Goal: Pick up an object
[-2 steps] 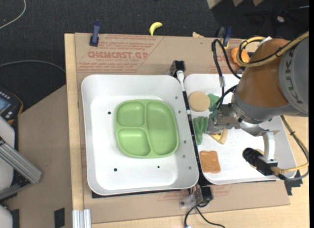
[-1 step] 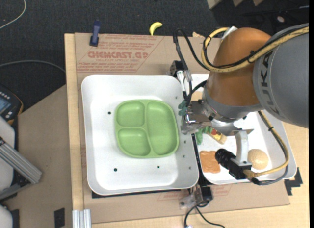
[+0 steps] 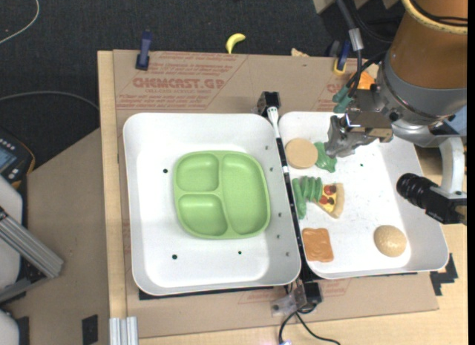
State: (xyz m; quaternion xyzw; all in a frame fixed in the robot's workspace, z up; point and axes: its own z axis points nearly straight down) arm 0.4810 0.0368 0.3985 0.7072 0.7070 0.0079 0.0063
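The right bin (image 3: 371,188) holds several toy foods. A round tan cookie (image 3: 301,153) lies at its back left. In front of it are a green bean bundle (image 3: 307,188) and a pizza slice (image 3: 331,199). A brown toast slice (image 3: 317,243) and a tan bread roll (image 3: 390,240) sit near the front. My gripper (image 3: 339,145) hangs low over the bin's back, right beside the cookie. Its tip is at a dark green piece (image 3: 325,160) that it partly hides.
The left bin (image 3: 148,188) carries a green divided plate (image 3: 221,194). A black divider rail (image 3: 286,180) runs between the bins. A black fixture (image 3: 424,194) juts in over the right bin's edge. A yellow banana (image 3: 235,41) and a blue clamp (image 3: 143,53) lie behind the cardboard.
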